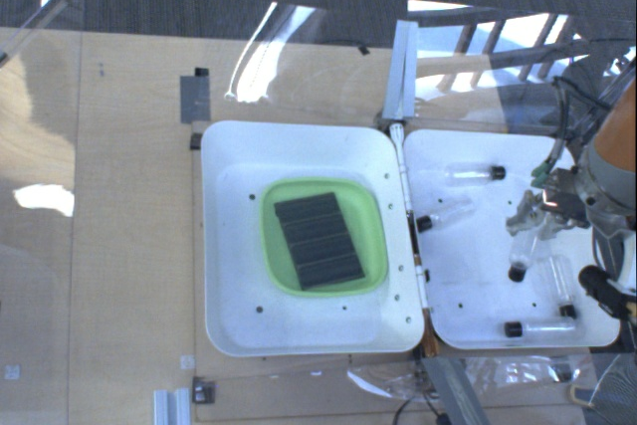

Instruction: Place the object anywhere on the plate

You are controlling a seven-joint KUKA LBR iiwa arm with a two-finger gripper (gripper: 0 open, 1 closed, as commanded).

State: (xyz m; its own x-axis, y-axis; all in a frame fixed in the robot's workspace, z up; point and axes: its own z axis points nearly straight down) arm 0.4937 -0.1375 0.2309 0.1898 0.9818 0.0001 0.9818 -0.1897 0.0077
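The gripper (528, 219) hangs low in the right bin (468, 314), above a clear vial (523, 259) with a black cap; whether the jaws are apart I cannot tell. That vial stands just below them, long axis running up-down. The green plate (274, 259) lies well apart to the left, holding a dark ridged block (318, 240).

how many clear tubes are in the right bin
5, maybe more behind the arm: one top, one left, one under the gripper, one right, one bottom.
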